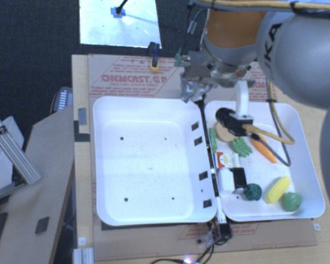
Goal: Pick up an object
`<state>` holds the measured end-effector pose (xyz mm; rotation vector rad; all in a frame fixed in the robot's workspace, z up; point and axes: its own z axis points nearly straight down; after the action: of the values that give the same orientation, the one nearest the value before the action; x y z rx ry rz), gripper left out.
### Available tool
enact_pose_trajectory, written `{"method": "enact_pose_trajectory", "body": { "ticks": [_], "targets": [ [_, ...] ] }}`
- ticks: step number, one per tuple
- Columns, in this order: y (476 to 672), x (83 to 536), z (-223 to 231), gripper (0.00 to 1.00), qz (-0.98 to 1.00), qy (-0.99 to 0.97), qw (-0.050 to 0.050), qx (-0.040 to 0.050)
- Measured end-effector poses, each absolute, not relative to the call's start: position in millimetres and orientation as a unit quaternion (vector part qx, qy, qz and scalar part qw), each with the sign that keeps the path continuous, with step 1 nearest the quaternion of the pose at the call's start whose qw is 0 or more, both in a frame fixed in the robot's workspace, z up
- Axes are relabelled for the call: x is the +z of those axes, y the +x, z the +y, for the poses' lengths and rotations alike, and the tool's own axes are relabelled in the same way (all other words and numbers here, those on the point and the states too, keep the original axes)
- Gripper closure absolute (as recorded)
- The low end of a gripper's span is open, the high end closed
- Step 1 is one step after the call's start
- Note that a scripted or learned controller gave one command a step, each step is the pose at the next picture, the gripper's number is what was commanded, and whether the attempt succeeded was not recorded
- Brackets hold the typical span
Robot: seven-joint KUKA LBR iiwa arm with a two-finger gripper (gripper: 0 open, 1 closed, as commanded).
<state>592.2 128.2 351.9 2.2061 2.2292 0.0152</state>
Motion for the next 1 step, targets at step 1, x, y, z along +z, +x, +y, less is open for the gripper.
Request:
{"method": "enact_pose_trajectory", "body": {
  "ticks": [1],
  "targets": [
    [585.6, 424.1, 188.8, 1.0, 0.711, 0.703, 0.001, 0.0052]
  ]
}}
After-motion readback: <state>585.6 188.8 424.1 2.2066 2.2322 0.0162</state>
